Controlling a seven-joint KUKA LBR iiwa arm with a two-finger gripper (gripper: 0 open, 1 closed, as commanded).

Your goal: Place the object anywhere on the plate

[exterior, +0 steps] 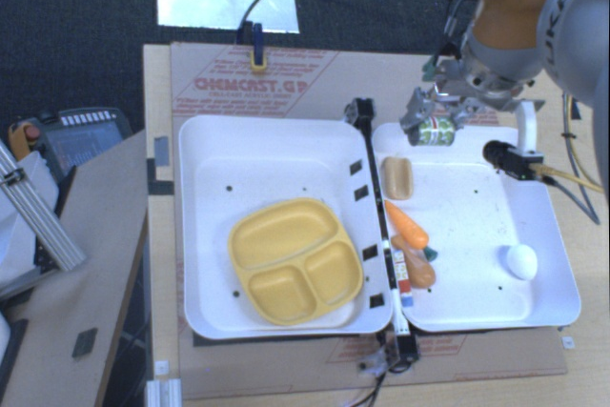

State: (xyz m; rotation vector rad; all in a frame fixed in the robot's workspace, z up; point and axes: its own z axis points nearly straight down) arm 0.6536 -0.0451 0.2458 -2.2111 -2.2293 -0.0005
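Observation:
My gripper (431,112) hangs over the far left corner of the right bin (548,234). It is shut on a small can (437,132) with a green, red and white label, which lies on its side between the fingers and is lifted off the bin floor. The yellow three-compartment plate (294,257) rests in the near half of the left bin (214,157), well down and to the left of the can. Nothing lies on the plate.
Along the right bin's left wall lie a tan bread piece (396,177), an orange carrot (407,224) and a brownish-orange piece (418,269). A white egg (520,260) sits near its right side. A black divider strip (374,205) runs between the bins.

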